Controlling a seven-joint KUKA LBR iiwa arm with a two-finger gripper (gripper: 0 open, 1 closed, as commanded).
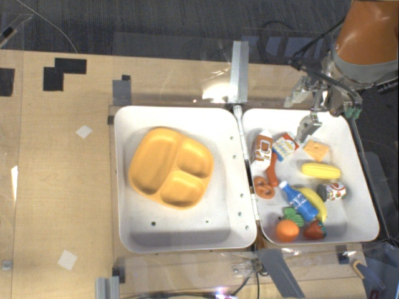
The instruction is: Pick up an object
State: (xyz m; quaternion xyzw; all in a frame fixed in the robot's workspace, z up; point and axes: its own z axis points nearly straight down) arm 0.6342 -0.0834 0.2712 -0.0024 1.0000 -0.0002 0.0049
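My gripper (pixel 309 127) hangs over the back of the right bin (pixel 368 204), just above and left of an orange cheese wedge (pixel 317 149). Next to it lie a red-and-white packet (pixel 285 146) and a brown-and-white carton (pixel 262 148). Further forward are a yellow corn cob (pixel 321 170), a blue bottle (pixel 298 202), a banana (pixel 315 203), an orange ball (pixel 287 230), a red fruit (pixel 314 231) and a dark round can (pixel 334 192). I see nothing held by the gripper.
The left bin (pixel 137 235) holds a yellow divided plate (pixel 171 166). A metal divider post (pixel 239 73) stands at the back between the bins. A pretzel-like piece (pixel 264 187) lies by the right bin's left wall. The arm's orange band (pixel 368 30) is at top right.
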